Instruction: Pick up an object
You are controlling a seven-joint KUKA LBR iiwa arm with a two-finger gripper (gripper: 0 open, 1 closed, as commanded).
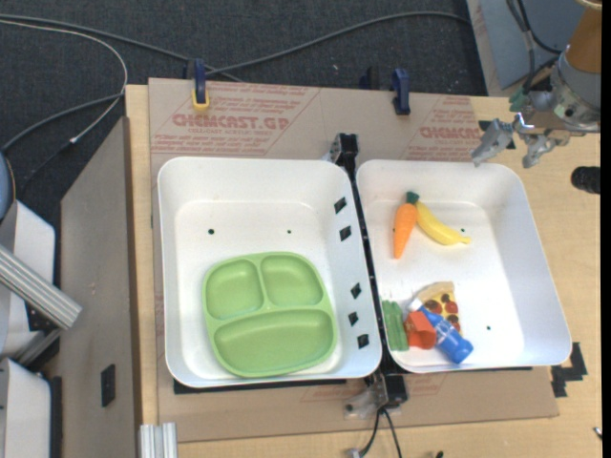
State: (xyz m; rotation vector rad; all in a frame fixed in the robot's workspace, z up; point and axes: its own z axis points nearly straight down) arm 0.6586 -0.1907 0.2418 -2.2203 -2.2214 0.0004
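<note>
Sitting side by side on the desk (pixel 95 256), the two white bins are taking up most of the view: the left bin (pixel 181 198) is holding a green divided plate (pixel 270 313) toward its six o'clock, while the right bin (pixel 516 256) is carrying all the candidates for picking. The arm (pixel 582 55) is reaching in at two o'clock, and its fingers (pixel 511 143) are hanging spread open and gripping nothing, just outside the right bin's twelve o'clock rim. Lying near the middle of that bin, the carrot (pixel 404 230) and banana (pixel 441 228) are touching each other. At six o'clock a green piece (pixel 394 323), a pizza slice (pixel 440 303), a red block (pixel 421 330) and a blue bottle (pixel 449 340) are crowding together against the wall. That crowding is looking like the main risk: a descent there could be pinching two items or glancing off the wall, and the carrot's rounded taper could be slipping out sideways.
</note>
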